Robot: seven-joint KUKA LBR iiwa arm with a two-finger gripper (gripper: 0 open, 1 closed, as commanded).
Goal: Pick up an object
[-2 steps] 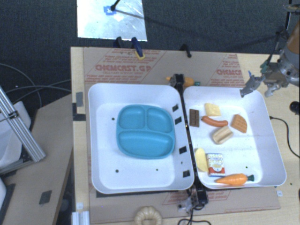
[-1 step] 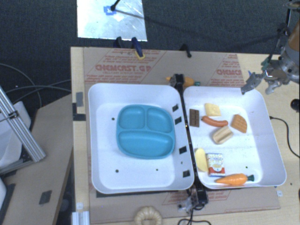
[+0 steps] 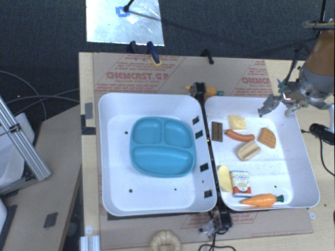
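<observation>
The right bin (image 3: 301, 156) holds several toy foods: a brown bar (image 3: 216, 131), a yellow cheese wedge (image 3: 237, 122), a sausage (image 3: 239, 136), a toast slice (image 3: 267, 137), a bread roll (image 3: 248, 150), a pale yellow piece (image 3: 224, 178), a small carton (image 3: 240, 183) and a carrot (image 3: 260, 200). My gripper (image 3: 277, 109) hangs over the bin's far right corner, above and to the right of the cheese and toast. It stands open, with nothing between its fingers.
A blue divided plate (image 3: 162, 146) lies in the left bin (image 3: 112, 140). A yellow object (image 3: 210, 91) sits behind the bins' shared wall, and a ring-shaped pastry (image 3: 166, 241) lies at the bench's front edge. A shiny metal sheet (image 3: 124, 14) lies farther back.
</observation>
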